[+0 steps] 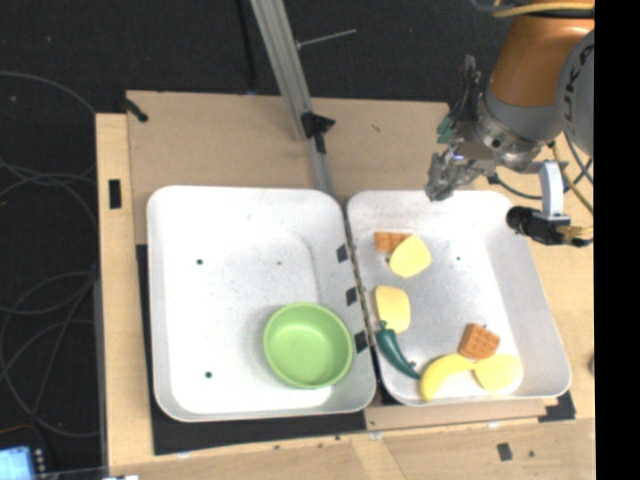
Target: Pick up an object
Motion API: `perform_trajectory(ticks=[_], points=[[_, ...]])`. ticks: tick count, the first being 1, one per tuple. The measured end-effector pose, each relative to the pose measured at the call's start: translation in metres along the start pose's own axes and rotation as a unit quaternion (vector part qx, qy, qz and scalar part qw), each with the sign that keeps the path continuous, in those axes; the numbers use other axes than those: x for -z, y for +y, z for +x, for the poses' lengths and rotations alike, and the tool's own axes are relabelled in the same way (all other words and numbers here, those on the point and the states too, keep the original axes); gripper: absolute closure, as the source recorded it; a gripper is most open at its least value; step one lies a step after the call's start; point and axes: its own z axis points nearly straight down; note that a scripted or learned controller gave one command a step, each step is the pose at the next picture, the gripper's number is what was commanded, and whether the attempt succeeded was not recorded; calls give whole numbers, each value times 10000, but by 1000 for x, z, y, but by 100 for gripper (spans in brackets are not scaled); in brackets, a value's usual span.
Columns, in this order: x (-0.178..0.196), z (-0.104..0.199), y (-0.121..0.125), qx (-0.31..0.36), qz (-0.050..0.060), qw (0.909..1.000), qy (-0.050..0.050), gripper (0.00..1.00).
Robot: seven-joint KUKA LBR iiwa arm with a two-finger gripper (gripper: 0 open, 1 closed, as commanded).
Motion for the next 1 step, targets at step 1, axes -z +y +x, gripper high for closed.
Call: perform_trajectory(ticks=[1], points=[[-9, 46, -5, -4, 4, 10000, -2, 100]])
